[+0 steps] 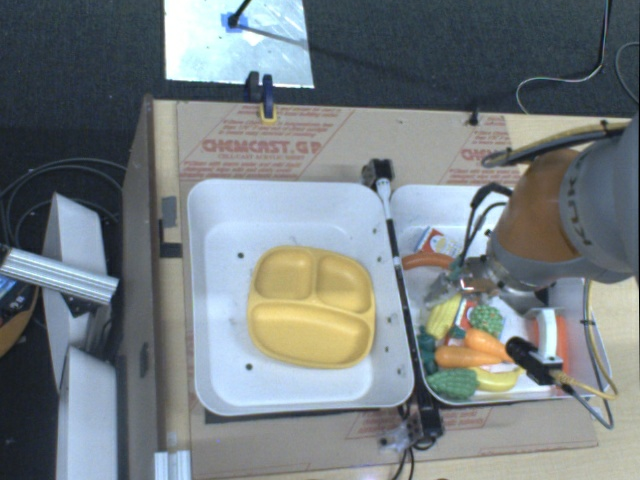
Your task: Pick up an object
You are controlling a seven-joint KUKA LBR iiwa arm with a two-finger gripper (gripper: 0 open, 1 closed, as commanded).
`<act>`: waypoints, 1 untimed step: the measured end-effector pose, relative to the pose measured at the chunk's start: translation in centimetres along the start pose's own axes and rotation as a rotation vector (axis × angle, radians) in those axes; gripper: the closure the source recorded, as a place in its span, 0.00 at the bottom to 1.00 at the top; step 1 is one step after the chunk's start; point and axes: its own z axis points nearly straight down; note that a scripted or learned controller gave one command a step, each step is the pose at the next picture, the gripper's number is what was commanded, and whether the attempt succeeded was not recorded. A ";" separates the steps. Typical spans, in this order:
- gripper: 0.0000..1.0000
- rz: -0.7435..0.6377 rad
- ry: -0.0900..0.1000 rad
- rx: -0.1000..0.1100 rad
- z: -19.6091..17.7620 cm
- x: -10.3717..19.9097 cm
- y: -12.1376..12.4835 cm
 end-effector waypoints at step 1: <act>1.00 -0.002 0.000 -0.003 -1.1 0.0 0.1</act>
